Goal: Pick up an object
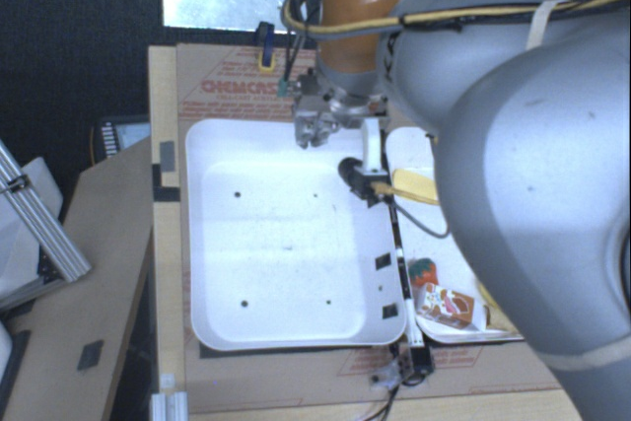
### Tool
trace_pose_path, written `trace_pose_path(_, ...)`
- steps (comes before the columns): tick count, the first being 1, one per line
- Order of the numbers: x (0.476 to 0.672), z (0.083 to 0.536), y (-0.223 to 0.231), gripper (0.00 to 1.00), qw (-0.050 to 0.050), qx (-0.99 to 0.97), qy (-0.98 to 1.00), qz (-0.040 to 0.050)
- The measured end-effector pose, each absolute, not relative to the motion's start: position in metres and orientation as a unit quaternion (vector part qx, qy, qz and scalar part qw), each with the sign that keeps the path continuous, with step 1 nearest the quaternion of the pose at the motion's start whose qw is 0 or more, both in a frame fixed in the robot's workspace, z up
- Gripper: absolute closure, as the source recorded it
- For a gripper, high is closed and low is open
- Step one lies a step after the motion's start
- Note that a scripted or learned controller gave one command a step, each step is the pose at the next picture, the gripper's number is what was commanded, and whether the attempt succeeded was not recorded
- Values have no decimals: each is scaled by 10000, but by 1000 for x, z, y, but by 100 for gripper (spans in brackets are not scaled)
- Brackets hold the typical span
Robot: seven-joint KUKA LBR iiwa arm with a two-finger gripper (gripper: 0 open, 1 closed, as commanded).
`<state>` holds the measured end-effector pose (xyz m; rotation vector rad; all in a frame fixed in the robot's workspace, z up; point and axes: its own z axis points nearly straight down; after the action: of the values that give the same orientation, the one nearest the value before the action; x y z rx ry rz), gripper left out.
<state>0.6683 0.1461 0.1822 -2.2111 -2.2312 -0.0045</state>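
Camera view, near to far: red-and-white packet in right bin, near corner, part hidden under the arm; yellow object farther in; gripper hangs over left bin, far edge; finger spread: cannot tell. Risk, judged: descending here closes on bare tray; objects sit across the divider.

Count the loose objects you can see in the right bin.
2, perhaps more. A yellow object lies near the right bin's far end, beside the divider. A red-and-orange packet lies at its near end. The arm covers most of that bin, so others may be hidden.
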Motion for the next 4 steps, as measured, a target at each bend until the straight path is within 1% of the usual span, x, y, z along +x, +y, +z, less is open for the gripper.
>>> trace_pose_path(1, 653, 78, 159, 100, 21, -7051, -7091, 24)
trace_pose_path(2, 671, 304, 202, 100, -49, -7040, -7101, -98)
trace_pose_path(3, 669, 303, 200, 100, -14, -7034, -7108, -21)
trace_pose_path(4, 648, 346, 237, 100, -5, -7042, -7100, -27)
